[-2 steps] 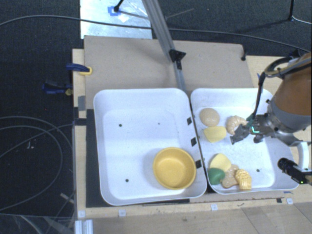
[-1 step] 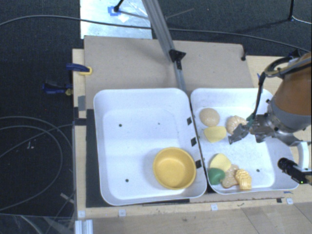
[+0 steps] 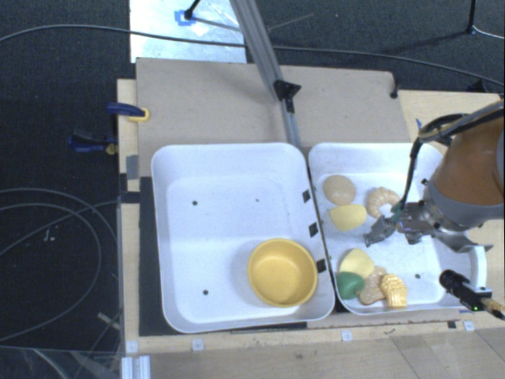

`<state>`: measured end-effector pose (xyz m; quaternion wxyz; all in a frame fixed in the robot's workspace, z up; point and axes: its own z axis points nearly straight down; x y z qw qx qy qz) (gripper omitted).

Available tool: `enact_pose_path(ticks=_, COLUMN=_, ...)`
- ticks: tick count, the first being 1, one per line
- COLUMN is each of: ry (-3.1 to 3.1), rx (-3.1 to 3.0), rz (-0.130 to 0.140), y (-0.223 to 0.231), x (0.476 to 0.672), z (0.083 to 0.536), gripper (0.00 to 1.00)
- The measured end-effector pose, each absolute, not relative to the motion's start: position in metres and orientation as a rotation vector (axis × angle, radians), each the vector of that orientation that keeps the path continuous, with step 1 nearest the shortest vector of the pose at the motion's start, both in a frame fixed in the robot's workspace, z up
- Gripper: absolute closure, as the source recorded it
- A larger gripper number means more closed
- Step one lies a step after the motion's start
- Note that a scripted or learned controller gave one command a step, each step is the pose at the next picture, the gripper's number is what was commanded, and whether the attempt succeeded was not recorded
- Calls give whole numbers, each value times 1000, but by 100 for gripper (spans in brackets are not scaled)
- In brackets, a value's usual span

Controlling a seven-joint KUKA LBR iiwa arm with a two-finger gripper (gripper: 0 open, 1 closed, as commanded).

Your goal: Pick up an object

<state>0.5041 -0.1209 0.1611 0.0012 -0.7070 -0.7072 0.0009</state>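
Starting at the left, the left bin [image 3: 197, 172] has loads of bare white floor, with just a yellow bowl [image 3: 282, 272] parked upright near its front right corner, close to the front rim and the wall shared with the neighbour. Everything behind and left of the bowl is open room. A grey pole [image 3: 260, 46] slants down from the back and ends right about where the two bins meet at the back edge.

The right bin [image 3: 371, 155] is way more crowded. A beige round piece [image 3: 339, 188] sits toward the back left, a pale yellow piece [image 3: 348, 217] just in front of it, and a tan curled piece [image 3: 382, 200] beside those two, more toward the middle. Along the front edge there's a cluster touching each other: a yellow-green piece [image 3: 357, 261], a green one [image 3: 350, 283] tucked at the front left corner, a tan lump [image 3: 371, 289] and an orange ridged one [image 3: 394, 290].

The gripper [image 3: 380, 231] hangs over the middle of the right bin, in the gap between the back group and the front cluster, just right of the pale yellow piece. Can't tell its state from this angle. The arm [image 3: 472, 176] covers the bin's right side.
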Motion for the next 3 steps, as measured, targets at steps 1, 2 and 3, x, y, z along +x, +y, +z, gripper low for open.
enact_pose_path(ticks=1, ry=-2220, rx=-2219, rz=2, y=-122, x=508, z=118, gripper=0)
enact_pose_path(ticks=2, ry=-2222, rx=-2220, rz=0, y=-121, x=509, z=90, gripper=0)
enact_pose_path(ticks=3, ry=-2223, rx=-2223, rz=-3, y=-122, x=510, z=101, gripper=100)
